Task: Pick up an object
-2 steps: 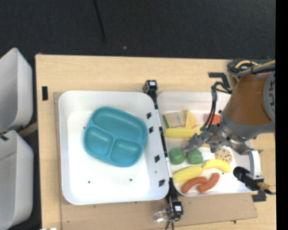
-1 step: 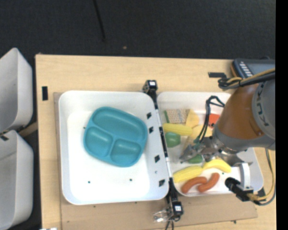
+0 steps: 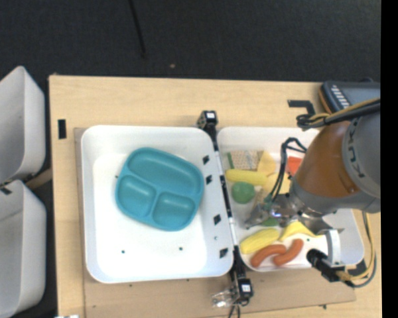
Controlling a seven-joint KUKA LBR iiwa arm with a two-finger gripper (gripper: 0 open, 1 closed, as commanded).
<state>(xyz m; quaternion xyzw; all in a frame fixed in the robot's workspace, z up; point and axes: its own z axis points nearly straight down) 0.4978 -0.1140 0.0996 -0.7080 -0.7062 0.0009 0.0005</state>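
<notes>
Here, I hang the pincer [image 3: 264,212] low over the right bin [image 3: 355,244]'s toy food beside a green ball [image 3: 243,191]; grip state unclear.

The left bin [image 3: 99,244] has open floor along its front and left side; a teal plate [image 3: 160,188] takes up its middle. The right bin [image 3: 353,244] is crowded: a banana [image 3: 260,239], a sausage [image 3: 278,254], a green ball [image 3: 243,191] and a yellow piece [image 3: 247,176] lie close together, with little room between them. The arm [image 3: 331,167] covers much of that bin's right half. The divider [image 3: 219,191] with black clips stands between the bins.
</notes>
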